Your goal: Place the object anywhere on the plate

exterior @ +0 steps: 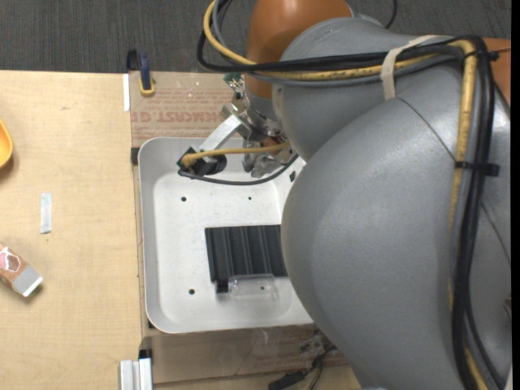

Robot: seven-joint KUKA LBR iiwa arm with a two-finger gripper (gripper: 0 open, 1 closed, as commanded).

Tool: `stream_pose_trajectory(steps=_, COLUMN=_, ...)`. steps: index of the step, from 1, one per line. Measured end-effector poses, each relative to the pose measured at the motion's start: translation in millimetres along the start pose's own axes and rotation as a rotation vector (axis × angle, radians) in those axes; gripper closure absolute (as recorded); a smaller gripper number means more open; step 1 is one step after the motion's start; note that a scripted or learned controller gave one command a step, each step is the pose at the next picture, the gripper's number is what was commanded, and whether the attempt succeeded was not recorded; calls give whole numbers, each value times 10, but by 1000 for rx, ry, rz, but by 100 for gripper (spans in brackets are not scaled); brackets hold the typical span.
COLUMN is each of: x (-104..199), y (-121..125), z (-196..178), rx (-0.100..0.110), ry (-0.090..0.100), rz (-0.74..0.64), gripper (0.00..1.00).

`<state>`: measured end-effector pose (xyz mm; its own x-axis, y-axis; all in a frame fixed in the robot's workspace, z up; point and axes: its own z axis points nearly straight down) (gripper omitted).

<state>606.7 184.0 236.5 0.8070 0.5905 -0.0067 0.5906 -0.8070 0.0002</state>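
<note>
My gripper hangs over the far edge of the white bin, under the orange band of the arm, which covers the right half of the view. A black ribbed block lies flat in the middle of the bin, with a small clear plastic piece against its near edge. The gripper is well behind the block and apart from it. A yellow rounded rim, possibly a plate, shows at the far left edge. A yellow cable with a black end sticks out to the gripper's left.
To the left of the bin, the wooden bench top carries a small pale strip and a brown and white object. A blue clamp stands at the back. Cardboard lies behind the bin.
</note>
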Motion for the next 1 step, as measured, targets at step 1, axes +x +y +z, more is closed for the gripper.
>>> stream_pose_trajectory(steps=1, x=-257, y=-691, z=-275, rx=0, ry=1, rz=-77, gripper=100)
